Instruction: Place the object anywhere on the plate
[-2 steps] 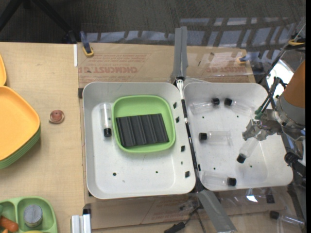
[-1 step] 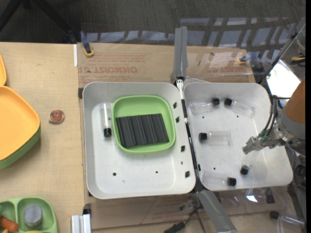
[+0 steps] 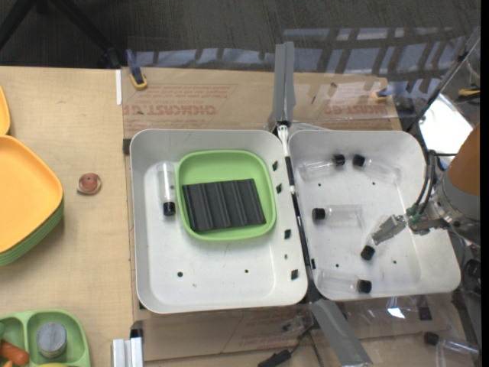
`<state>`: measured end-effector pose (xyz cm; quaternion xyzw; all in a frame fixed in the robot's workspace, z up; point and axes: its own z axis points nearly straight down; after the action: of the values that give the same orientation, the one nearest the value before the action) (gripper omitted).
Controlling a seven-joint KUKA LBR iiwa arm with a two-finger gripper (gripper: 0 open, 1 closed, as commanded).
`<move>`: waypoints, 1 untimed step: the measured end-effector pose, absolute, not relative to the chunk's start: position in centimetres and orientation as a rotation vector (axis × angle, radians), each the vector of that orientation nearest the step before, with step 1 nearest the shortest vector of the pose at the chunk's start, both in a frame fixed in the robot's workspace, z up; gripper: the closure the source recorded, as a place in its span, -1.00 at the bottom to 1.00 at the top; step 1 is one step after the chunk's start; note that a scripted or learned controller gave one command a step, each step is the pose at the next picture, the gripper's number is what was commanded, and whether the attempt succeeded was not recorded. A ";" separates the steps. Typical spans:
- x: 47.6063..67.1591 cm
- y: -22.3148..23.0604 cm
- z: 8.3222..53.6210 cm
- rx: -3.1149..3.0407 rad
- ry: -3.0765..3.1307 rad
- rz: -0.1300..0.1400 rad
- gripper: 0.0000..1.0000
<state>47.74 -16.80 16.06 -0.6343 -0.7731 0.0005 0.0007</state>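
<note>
Overhead view of the two bins. The gripper (image 3: 381, 236) hung low over the right bin (image 3: 359, 138), well to the right of the green plate (image 3: 225, 158), and pointed down and back toward the plate. Whether the gripper was open or closed could not be told, since its tip blurred into the white floor of the bin.

The nearest candidate object was a clear vial with a black cap (image 3: 367, 252). Its cap lay just off the gripper's tip, on the side toward the plate. Its transparent body was hard to separate from the bin floor, but its long axis appeared to run up along the gripper's own line. No grasp could be confirmed.

Other capped vials (image 3: 338, 159) lay scattered in the same bin, farther from the gripper. One more vial (image 3: 166, 188) lay in the left bin (image 3: 214, 270), just beyond the plate's far edge and lengthwise beside it.

The plate was rounded-square with a raised rim, and a dark ridged slab (image 3: 227, 205) covered most of its floor. The move would probably carry the object leftward across the divider between the bins, with little bare green surface left for landing.
</note>
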 end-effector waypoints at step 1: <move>47.7 -22.3 22.1 -2.348 -2.087 0.003 -1.00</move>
<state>47.75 -22.26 22.13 -0.7474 -0.6644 0.0011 0.0002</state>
